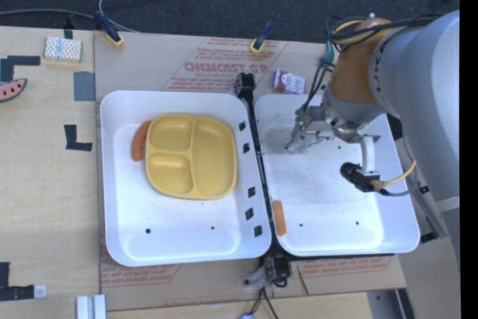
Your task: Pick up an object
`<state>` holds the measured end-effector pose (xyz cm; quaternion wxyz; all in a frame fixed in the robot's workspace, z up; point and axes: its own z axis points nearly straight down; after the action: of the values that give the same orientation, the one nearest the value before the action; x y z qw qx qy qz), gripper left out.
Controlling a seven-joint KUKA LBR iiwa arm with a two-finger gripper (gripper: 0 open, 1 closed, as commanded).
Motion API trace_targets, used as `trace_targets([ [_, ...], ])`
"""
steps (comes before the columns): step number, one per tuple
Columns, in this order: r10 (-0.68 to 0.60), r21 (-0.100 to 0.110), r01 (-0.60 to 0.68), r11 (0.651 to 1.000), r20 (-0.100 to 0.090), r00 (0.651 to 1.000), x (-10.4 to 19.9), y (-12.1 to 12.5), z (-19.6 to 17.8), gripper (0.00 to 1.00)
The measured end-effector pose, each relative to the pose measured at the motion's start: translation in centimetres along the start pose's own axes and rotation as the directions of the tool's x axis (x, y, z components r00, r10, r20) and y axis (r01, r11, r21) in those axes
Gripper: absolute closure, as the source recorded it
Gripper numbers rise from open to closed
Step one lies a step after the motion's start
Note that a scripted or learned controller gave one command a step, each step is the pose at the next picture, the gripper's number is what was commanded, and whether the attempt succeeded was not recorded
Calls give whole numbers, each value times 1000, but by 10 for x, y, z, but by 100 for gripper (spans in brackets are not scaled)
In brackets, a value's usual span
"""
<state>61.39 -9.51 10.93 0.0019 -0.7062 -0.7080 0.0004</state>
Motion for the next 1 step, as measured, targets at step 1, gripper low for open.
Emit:
trace_targets([
  [1,0,0,0,1000,0,1000,0,0,0,0],
])
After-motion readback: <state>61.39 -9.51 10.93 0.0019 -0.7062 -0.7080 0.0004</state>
